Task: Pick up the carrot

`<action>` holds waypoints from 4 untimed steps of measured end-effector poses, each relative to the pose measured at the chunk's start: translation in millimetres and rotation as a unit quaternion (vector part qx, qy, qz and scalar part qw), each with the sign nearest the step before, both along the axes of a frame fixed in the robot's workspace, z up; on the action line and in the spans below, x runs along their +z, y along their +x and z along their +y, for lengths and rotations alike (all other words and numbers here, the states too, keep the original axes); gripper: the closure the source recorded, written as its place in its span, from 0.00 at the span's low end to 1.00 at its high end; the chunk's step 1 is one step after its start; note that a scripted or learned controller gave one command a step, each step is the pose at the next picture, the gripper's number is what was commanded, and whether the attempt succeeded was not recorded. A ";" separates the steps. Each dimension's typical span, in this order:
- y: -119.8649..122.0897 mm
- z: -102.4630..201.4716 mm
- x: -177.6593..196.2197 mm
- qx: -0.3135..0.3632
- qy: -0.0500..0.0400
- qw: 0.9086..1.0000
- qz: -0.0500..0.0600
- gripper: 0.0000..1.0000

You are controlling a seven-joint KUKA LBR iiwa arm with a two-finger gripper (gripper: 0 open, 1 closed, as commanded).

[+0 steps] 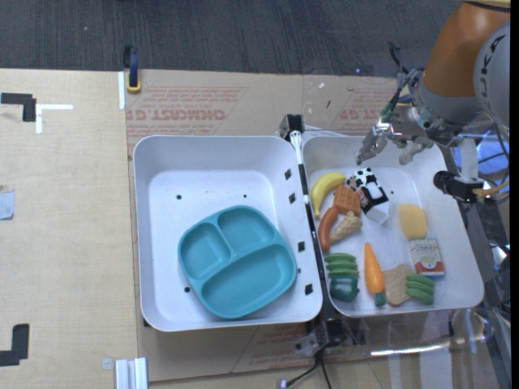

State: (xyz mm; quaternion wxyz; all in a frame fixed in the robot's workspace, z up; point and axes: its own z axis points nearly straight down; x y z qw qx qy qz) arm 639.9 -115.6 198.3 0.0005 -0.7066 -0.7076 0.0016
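The carrot [372, 269] is orange with a small green tip and lies lengthwise in the front half of the right bin [454, 209], between a green pepper and a tan biscuit. My gripper [390, 146] hangs over the back of that bin, well behind the carrot and slightly to its right. Its fingers [370, 147] are spread apart and nothing is between them.
The right bin also holds a banana [326, 188], a hot dog [325, 228], a toast piece [347, 203], a black-and-white toy [369, 186], a yellow block [413, 221], a juice box [426, 258] and green beans [419, 288]. A teal divided plate [237, 259] lies in the left bin [162, 168].
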 end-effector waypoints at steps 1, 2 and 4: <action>-38.4 8.5 -82.2 0.090 -0.004 0.996 -0.015 0.00; -68.0 -3.3 -86.8 0.219 -0.012 0.975 -0.029 0.00; -144.6 4.9 -91.0 0.116 -0.013 0.993 -0.031 0.00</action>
